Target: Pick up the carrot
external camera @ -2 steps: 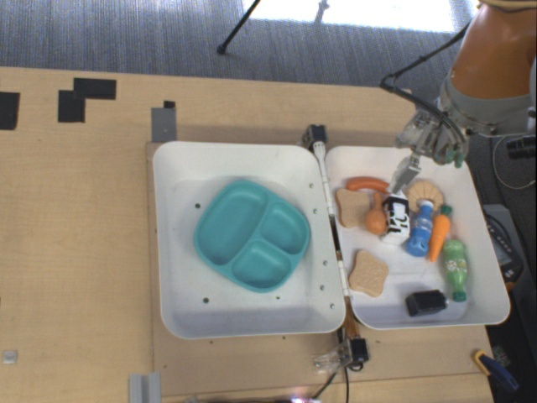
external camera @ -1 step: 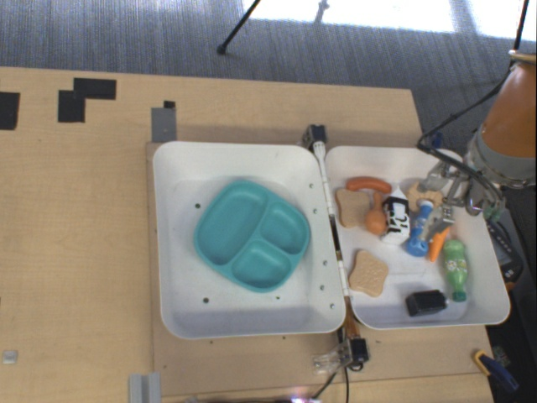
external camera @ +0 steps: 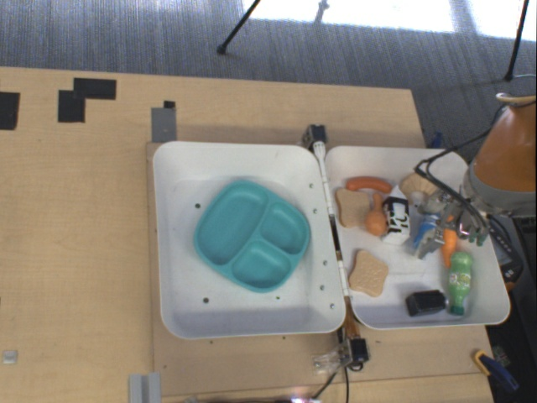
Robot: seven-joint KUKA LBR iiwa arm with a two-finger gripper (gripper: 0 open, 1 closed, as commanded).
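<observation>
- Gripper (external camera: 438, 235) of the grey arm sits at right of the frame, over the right white bin (external camera: 394, 313); whether it grips, I cannot tell.
- Small orange carrot (external camera: 450, 243) lies just beside it, above the green plastic bottle (external camera: 459, 282).

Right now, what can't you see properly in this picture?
- Carrot: a small orange bit shows in the right bin; the gripper covers the rest.
- Gripper: its fingers are blurred and tangled with cables, so open or shut is unclear.
- Arm: cut off by the right edge.
- Black block: too small to identify.
</observation>
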